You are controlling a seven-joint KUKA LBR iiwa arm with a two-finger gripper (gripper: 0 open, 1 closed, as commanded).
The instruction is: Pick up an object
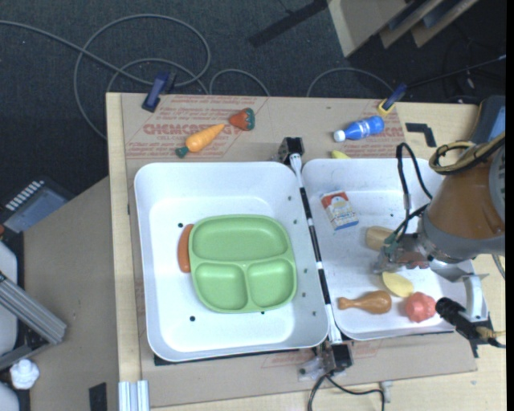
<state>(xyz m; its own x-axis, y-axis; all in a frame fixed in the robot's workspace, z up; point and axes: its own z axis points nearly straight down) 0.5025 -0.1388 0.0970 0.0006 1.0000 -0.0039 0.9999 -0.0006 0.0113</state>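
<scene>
Gripper [391,261]: low in right bin [361,172], above yellow potato-like toy [397,283]; finger spread unreadable. Advice: center over 1 item before closing.

A pale wooden tabletop [120,241] stands on dark blue-grey carpet [56,120], which spreads well to the left of the tool and beyond it. Thin cables [96,44] loop across that carpet. Pale furniture panels [377,24] sit at the upper edge, and a ribbed metal rail [28,309] lies at far left.
</scene>
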